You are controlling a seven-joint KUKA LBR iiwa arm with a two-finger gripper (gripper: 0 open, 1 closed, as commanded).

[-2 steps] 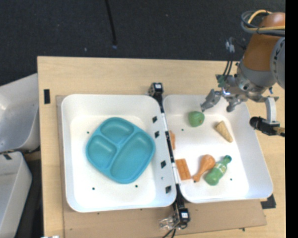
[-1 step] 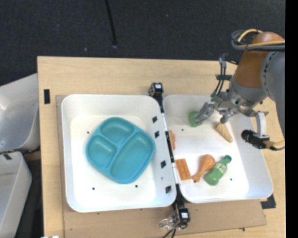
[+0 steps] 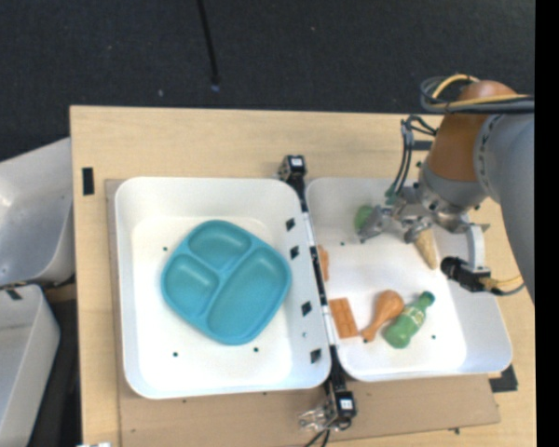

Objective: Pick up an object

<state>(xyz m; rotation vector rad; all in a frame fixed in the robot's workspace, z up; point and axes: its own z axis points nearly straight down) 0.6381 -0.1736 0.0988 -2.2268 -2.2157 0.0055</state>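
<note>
Camera view: gripper [image 3: 398, 223] low in right bin [image 3: 484, 338], upper right of frame; jaw state cannot be told. Green bottle [image 3: 408, 321] and orange drumstick [image 3: 383, 311] lie lower right. Teal plate [image 3: 225, 281] occupies left bin [image 3: 140, 361].

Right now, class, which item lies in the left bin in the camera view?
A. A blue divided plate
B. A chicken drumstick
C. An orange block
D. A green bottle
A. The blue divided plate lies flat in the left bin, while the green bottle, the orange block and the drumstick all lie in the right bin.
</note>
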